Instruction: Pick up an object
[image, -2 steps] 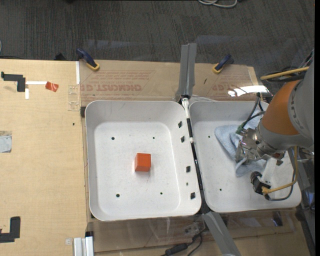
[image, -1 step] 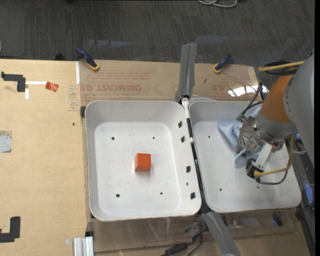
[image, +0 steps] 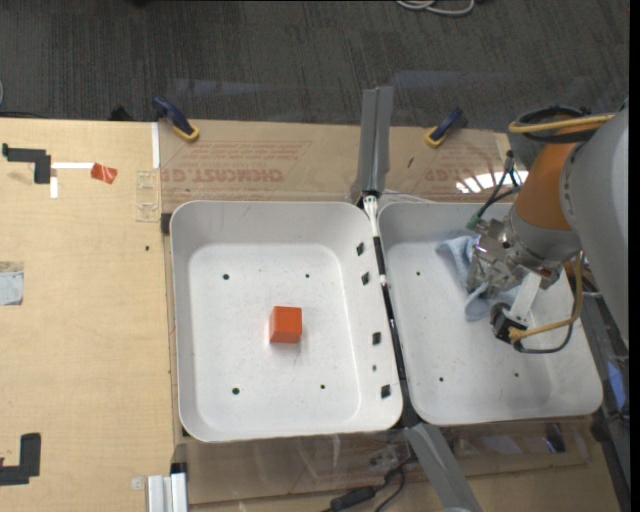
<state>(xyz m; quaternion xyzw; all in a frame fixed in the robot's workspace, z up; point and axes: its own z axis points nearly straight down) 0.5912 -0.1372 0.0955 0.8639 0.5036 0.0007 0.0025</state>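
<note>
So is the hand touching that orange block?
Apart. The camera view shows the orange block in the left bin, the hand over the right bin.

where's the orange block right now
The orange block sits near the middle of the left bin in the camera view, apart from the gripper over the right bin.

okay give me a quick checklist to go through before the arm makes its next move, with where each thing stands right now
1. Something to pick is in sight: ok. An orange block sits in the left bin, and a light blue cloth lies in the right bin.
2. Block free of the bin walls: ok, it stands apart near the middle.
3. Gripper over a target: ok, it is at the cloth's edge in the right bin.
4. Cloth actually gripped: cannot tell, the wrist hides the contact.
5. Cable clear of the pick area: cannot tell, it loops close beside the gripper.
</note>
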